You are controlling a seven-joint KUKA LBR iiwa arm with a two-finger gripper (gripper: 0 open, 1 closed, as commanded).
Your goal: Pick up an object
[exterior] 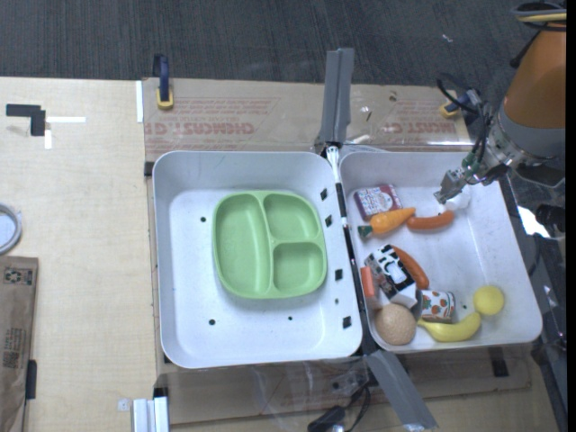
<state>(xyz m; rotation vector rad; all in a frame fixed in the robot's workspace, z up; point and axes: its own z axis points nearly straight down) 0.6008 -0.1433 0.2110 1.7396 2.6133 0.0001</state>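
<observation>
The right bin [504, 241] holds several toy foods: a purple packet [376, 200], a carrot [392, 220], an orange-red sausage [430, 222], a black-and-white carton [391, 272], a small red-and-white carton [436, 305], a brown egg-shaped piece [394, 323], a banana [453, 328] and a yellow lemon [489, 300]. My gripper [453, 187] hangs over the bin's upper right part, just above the sausage's right end. Nothing shows between its fingers.
The left bin [180, 268] holds a green divided plate [269, 242]. A grey divider post [337, 97] rises between the bins at the back. Clamps [162, 81] sit on the cardboard behind. A tape roll [5, 229] lies at the far left.
</observation>
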